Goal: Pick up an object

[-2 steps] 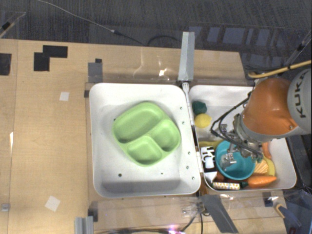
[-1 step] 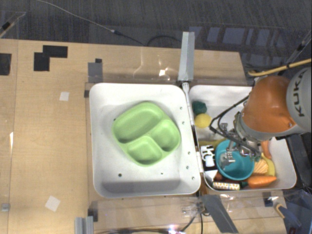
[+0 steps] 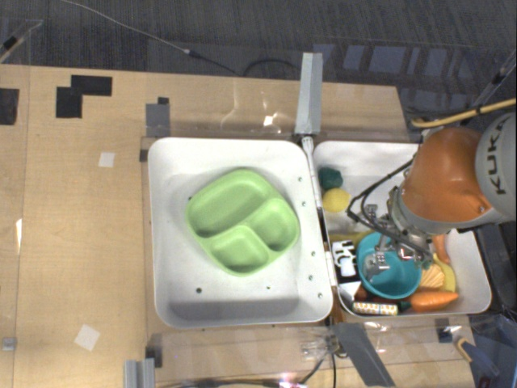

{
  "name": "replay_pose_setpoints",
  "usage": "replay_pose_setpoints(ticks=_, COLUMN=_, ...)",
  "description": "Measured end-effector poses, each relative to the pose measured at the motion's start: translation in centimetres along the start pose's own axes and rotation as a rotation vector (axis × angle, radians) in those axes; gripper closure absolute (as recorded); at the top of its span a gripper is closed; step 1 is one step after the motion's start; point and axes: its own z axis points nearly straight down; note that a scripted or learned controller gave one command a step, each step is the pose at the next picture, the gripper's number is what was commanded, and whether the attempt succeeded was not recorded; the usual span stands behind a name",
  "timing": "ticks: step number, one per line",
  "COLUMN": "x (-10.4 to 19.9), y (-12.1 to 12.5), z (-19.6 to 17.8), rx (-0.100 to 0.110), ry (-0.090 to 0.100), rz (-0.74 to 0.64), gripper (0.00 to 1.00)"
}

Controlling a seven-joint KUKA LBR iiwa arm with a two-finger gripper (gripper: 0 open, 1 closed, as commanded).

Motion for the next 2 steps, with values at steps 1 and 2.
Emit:
replay_pose_setpoints(ticks=1, x=0.1, y=-0.56, z=0.0, rx=0.004, ry=0.001, rz=0.206, gripper=0.0)
replay_pose_setpoints(ticks=2, x=0.95, y=-0.47, z=-0.33, rx=0.007, ry=-0.024, rz=0.259, gripper=0.0)
